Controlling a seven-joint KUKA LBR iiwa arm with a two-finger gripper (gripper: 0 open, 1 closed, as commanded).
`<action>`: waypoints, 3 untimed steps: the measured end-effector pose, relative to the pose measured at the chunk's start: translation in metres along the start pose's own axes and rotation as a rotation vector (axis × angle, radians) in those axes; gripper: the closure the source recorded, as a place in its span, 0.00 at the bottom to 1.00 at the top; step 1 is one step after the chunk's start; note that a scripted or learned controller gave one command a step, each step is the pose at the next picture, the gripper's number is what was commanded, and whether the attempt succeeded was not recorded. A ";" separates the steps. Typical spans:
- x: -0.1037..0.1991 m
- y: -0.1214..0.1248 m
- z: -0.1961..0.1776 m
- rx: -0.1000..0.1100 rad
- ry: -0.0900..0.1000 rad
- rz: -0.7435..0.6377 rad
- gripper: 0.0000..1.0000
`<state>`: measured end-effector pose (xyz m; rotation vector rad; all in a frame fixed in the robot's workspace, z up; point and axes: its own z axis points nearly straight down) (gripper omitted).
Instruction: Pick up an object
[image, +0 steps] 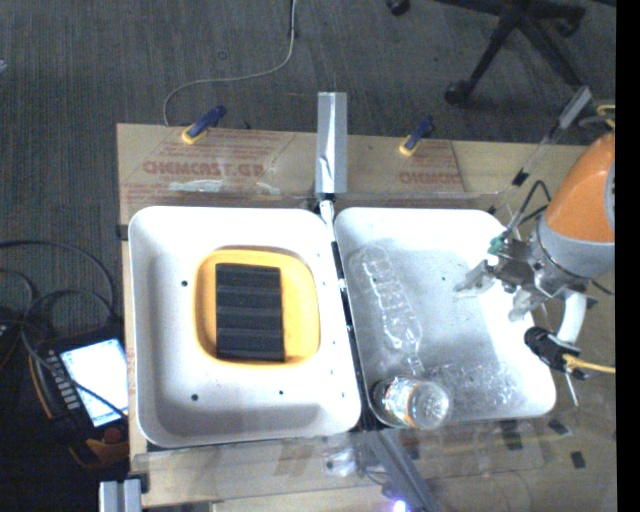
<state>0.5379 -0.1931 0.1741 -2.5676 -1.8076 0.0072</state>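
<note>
A clear plastic bottle (397, 310) lies along the left side of the right bin (520, 395), its rounded end close to the bin's front edge. A yellow sponge with a black ribbed top (256, 306) rests flat in the middle of the left bin (160, 250). My gripper (497, 280) hangs over the right bin's right side, below the grey wrist and orange band (590, 205). It is well to the right of the bottle and nothing shows in its grasp.
A metal post (330, 140) stands at the back between the two bins. Two blue-and-yellow clamps (203, 124) hold the wooden board behind them. Cables hang by the wrist at the right bin's right wall.
</note>
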 end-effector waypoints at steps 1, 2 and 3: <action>-0.023 -0.050 -0.048 -0.002 0.000 -0.154 0.00; -0.025 -0.049 -0.017 0.000 0.001 -0.172 0.00; -0.022 -0.045 0.083 -0.016 0.003 -0.324 0.00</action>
